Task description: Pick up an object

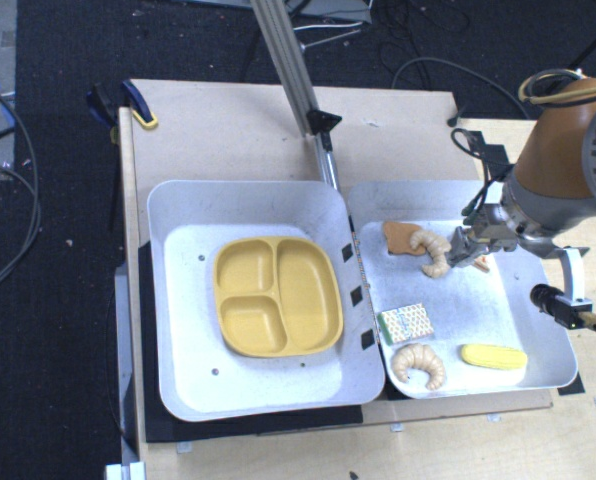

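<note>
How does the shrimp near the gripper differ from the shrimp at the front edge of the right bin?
The shrimp near the gripper lies at the back of the right bin, touching an orange-brown piece and right by the gripper. The front shrimp lies apart from the arm, between a patterned packet and a yellow corn cob. The front shrimp looks larger and more fully curled. Both are pale, beige and curved.

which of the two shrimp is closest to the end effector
The pale curled shrimp at the right bin's far side, right beside the end effector; the other pale shrimp lies near the front edge.
</note>
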